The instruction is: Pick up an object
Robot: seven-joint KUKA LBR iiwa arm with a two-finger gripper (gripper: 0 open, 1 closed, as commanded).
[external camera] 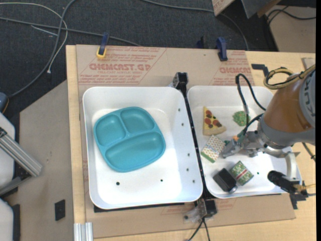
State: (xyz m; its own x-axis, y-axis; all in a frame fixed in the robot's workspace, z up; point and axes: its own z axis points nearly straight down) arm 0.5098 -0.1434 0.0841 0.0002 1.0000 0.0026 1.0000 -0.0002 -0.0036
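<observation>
The right bin (223,98) holds several small objects: a toy pizza slice (211,122), a green leafy piece (241,118), a pale checkered wedge (211,149), a black block (224,179) and a small green and red box (241,172). My gripper (234,146) is low in this bin, just right of the checkered wedge and above the green and red box. The arm's orange band (286,109) hangs over the bin's right side and hides part of it. I see nothing lifted off the bin floor.
The left bin (91,149) carries a blue divided plate (130,138). A black divider clamp (180,79) sits between the bins at the back. Cables (248,97) trail over the right bin's far corner.
</observation>
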